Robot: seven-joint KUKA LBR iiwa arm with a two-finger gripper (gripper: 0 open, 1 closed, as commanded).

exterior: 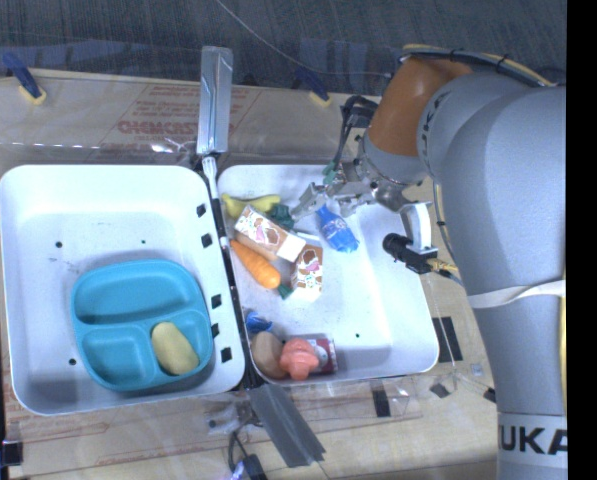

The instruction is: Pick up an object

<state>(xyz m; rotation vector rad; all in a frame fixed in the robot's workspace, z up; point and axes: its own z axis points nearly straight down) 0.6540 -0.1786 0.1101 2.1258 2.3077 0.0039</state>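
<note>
Pincer low in right bin, finger state unclear, beside crumpled blue packet, glossy, lying flat.

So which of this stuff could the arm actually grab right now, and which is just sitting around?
Pick candidates, in the right bin under the gripper:
- blue packet
- carrot
- printed carton
- banana
- pink toy

Lying about, in the left bin:
- blue divided tray
- yellow potato on it
</note>
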